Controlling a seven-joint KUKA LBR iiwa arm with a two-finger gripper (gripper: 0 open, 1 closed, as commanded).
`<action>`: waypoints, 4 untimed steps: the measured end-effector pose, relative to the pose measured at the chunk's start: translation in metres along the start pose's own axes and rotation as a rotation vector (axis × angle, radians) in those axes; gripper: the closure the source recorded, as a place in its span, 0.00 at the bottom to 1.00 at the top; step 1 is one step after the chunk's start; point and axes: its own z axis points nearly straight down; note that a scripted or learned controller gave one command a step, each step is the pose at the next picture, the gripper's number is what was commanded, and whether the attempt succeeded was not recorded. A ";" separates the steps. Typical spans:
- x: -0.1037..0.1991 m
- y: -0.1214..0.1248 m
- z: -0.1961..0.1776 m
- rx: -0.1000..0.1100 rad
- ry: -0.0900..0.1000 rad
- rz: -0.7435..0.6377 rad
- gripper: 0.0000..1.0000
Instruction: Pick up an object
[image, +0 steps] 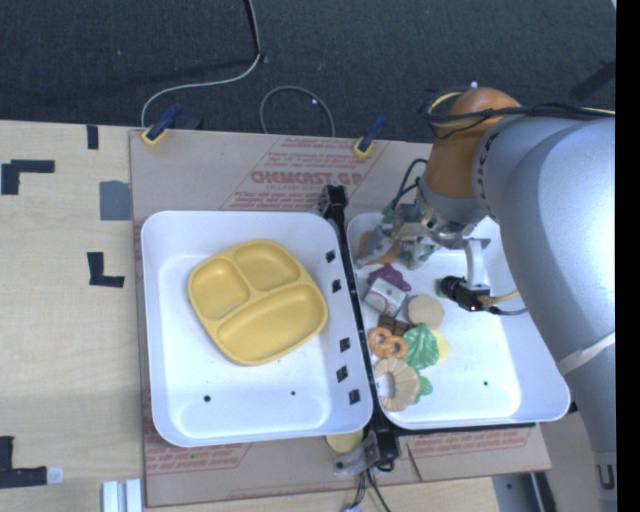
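1. I see two shallow white bins side by side on the desk (70, 330), with a brown cardboard sheet (290, 175) under them.
2. The left bin (165, 400) holds one thing: a yellow divided plate (257, 298) with three compartments, lying flat and turned at a slant, toward the bin's 12 o'clock half.
3. The right bin (500, 385) holds a cluster of small toy food pieces packed along its 9 o'clock wall, just beside the divider between the bins.
4. In that cluster, from 12 o'clock down to 6 o'clock, I make out a purple piece (388, 279), a round tan piece (425, 310), a pretzel (386, 343), a green leafy piece (421, 347) touching the pretzel, and a tan shell-shaped piece (394, 384) at the bottom.
5. The arm (560, 230) reaches in from 3 o'clock, its orange band (460, 140) above the wrist.
6. The hand (400, 243) sits low at the right bin's 11 o'clock corner, just above the purple piece.
7. I cannot tell whether the hand is open or closed, or whether it grips anything; cables and wrist hardware clutter that spot.
8. Two blue-and-yellow clamps (160, 125) pin the cardboard's 12 o'clock edge.
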 end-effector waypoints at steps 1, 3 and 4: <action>0.000 -0.001 0.000 -0.002 -0.001 0.002 0.00; 0.000 -0.028 -0.001 -0.019 -0.003 -0.002 0.00; -0.006 0.000 0.000 0.001 0.003 0.000 0.00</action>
